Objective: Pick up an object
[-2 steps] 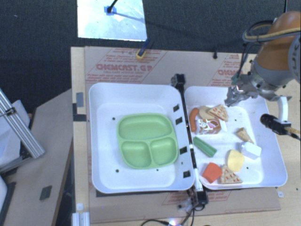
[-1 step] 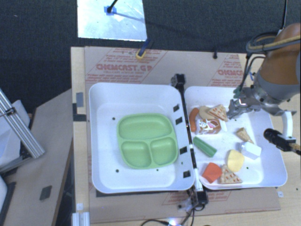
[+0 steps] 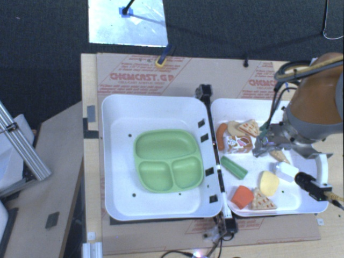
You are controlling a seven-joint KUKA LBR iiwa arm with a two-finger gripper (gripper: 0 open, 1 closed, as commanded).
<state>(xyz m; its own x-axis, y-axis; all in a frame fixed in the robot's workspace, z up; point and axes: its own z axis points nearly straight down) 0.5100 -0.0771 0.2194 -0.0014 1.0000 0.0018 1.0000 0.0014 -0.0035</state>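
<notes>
My gripper [image 3: 262,146] hangs low over the middle of the right bin [image 3: 301,207], reaching in from the right. Just left of it lies a red-and-white printed packet [image 3: 237,143]. Behind the packet are a pizza slice [image 3: 249,127], a beige piece [image 3: 234,128] and an orange sausage [image 3: 221,135]. A tan wedge [image 3: 278,156] lies right beside the gripper, partly hidden under the wrist. Nearer the front are a green vegetable [image 3: 234,167], a yellow lemon [image 3: 269,183], a white block [image 3: 285,171], a red-orange piece [image 3: 242,196] and a waffle wedge [image 3: 263,201].
The left bin [image 3: 118,117] holds a green divided plate [image 3: 167,160]. A black divider strip [image 3: 210,144] runs between the two bins. The arm's orange-and-grey body [image 3: 317,101] looms over the right bin's far right side.
</notes>
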